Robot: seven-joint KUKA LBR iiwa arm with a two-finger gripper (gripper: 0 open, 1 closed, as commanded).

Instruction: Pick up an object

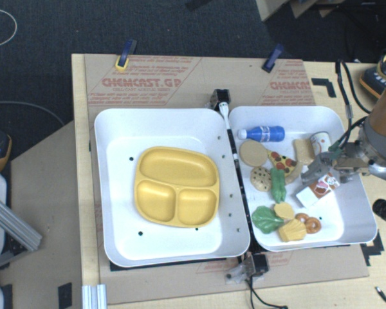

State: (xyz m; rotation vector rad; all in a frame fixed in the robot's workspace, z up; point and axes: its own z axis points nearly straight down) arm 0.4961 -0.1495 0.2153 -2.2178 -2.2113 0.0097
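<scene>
The right bin (355, 219) holds several toy foods. A blue bottle (264, 133) lies at its far side, with a round brown bun (253, 152), a pizza slice (282, 161) and a chip cookie (260, 178) below it. A green vegetable (278, 185), a lettuce leaf (265, 218), a yellow piece (292, 232) and a pretzel (309, 223) sit toward the near side. My gripper (316, 167) hangs low over the bin's right half, between a tan bread slice (303, 150) and a white and red packet (316, 190), partly covering the packet. A white can (320, 140) lies just beyond it.
The left bin (116, 237) holds a yellow divided plate (177, 185). The two bins share a raised wall (235, 172). My arm comes in over the right bin's right rim. Clamps and cables lie on the cardboard around the bins.
</scene>
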